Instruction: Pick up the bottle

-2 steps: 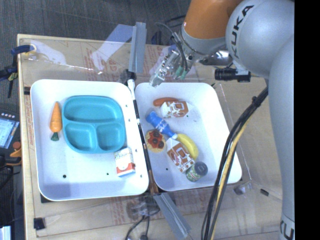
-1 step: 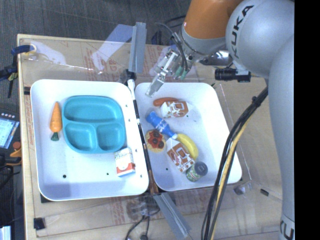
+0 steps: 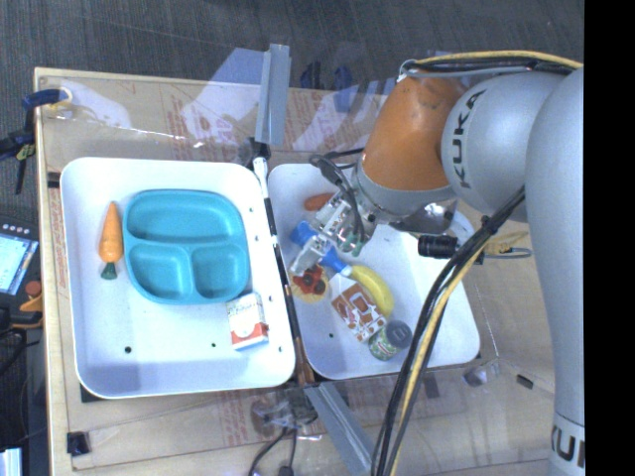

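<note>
A small bottle (image 3: 365, 317) with a brown and white label and a dark cap lies on its side in the right bin (image 3: 442, 315), near the front edge. My gripper (image 3: 333, 230) hangs low over the left part of that bin, up and to the left of the bottle and apart from it. It sits right above a clear and blue item (image 3: 310, 250). The arm's orange band and grey wrist hide the bin's far right part.
A banana (image 3: 375, 288) lies between gripper and bottle, and a red item (image 3: 311, 284) lies by the divider. An orange piece (image 3: 317, 202) is behind the gripper. The left bin (image 3: 84, 345) holds a blue divided plate (image 3: 189, 243), a carrot (image 3: 110, 236) and a small carton (image 3: 246, 322).
</note>
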`<state>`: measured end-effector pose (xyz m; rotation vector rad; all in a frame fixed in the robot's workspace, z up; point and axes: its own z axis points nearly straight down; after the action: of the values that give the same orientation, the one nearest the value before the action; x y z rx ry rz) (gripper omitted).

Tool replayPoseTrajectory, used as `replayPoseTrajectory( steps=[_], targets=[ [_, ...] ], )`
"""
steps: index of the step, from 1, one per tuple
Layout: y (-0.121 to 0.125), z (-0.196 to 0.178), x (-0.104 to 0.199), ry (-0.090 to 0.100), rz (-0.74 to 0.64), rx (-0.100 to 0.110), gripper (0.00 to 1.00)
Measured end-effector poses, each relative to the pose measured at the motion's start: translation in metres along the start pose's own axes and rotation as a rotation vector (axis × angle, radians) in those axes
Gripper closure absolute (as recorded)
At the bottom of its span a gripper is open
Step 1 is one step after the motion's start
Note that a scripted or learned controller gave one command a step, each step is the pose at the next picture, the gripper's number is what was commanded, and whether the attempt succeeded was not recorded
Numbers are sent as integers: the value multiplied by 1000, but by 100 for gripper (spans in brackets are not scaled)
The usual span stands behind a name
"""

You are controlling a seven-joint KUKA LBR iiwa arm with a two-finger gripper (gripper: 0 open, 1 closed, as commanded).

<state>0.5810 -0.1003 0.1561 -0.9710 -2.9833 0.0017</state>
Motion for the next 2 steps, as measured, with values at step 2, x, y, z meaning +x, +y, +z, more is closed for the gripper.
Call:
replayPoseTrajectory(
  steps=[2],
  targets=[
    [-11,65,-22,-1,24,-1,0]
  ],
)
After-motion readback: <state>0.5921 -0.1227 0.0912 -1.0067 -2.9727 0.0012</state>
